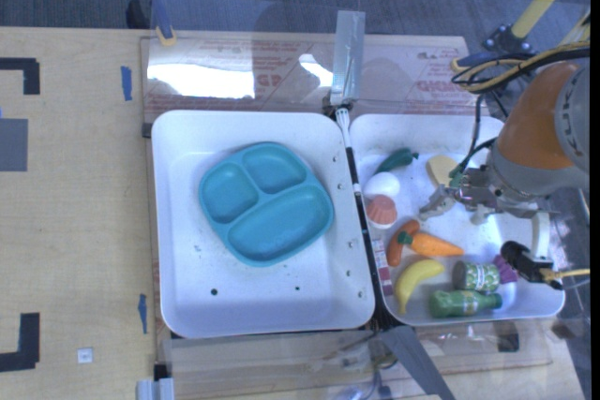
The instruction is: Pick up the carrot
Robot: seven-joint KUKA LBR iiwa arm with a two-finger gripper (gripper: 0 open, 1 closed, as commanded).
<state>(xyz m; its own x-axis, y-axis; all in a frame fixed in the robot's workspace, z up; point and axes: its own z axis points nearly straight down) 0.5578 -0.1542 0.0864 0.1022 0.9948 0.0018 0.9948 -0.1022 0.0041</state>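
The orange plastic carrot with green top (429,244) lies in the right shallow white bin (539,303), near its middle, pointing w/ its tip to the right and its green end to the left, just beside a small orange-red piece (404,237). The metal two-finger pincer (454,198) hangs just above and a bit right of the carrot; its fingers (436,202) are spread apart w/ nothing between them, so it holds no thing. The grey arm with orange band (534,131) comes in from the right side. Below the carrot, a yellow plastic banana (413,279) lies near a green tin can (477,275) and a green bottle lying flat (461,302). Left of the carrot are a pink shell-like piece (382,212) and a white round egg-like piece (382,185), touching; above them a dark green vegetable piece (397,159). The left shallow white bin (178,220) carries a blue plastic plate with three compartments (267,201), approx. in the centre. Both bins sit on the light wooden bench (70,201).
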